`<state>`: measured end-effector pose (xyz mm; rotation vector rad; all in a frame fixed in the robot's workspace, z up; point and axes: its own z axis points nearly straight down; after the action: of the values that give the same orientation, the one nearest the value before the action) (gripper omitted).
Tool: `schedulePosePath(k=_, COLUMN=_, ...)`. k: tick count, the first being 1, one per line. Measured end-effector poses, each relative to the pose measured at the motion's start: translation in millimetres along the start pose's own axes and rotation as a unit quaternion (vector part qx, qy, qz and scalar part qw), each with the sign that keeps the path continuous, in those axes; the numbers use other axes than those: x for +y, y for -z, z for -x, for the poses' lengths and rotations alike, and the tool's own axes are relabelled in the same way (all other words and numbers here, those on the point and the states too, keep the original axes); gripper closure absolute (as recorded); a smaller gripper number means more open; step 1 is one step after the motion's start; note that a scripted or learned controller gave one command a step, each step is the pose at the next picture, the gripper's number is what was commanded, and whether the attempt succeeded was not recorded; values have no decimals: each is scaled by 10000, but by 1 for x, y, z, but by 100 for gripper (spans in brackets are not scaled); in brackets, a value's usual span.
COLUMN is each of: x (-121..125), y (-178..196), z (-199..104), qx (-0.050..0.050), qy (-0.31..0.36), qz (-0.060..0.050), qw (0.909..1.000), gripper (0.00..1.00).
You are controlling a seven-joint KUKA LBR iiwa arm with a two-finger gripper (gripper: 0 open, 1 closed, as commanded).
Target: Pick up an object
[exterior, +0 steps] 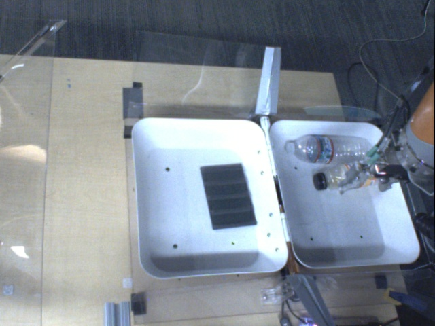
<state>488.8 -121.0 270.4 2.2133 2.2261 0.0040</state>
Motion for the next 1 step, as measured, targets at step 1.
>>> schedulePosePath(k=1, x=43, y=-51, z=-4, qx=1, qy=293, qz=-4, qw=9996, gripper=0)
